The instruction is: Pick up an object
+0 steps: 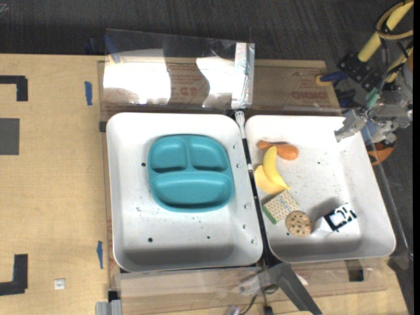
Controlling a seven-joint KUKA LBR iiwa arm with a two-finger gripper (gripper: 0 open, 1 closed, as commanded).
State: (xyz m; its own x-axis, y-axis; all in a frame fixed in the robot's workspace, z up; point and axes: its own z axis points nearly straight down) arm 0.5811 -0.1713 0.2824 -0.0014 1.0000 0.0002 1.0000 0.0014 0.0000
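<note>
1. Left bin (125, 176), frame centre-left: teal divided plate (190, 172) only.
2. Right bin (374, 195): carrot (281, 150) and banana (269, 176) by its left wall, banana's long axis roughly up-down in frame; cracker (279, 206), cookie (298, 223), small black-white item (340, 217) towards lower frame.
3. Gripper (354, 125) at the right bin's upper-right corner; objects lie left and below it. Jaw state: probably parted, but I cannot tell.
4. Bare white floor in between, room to descend.
</note>
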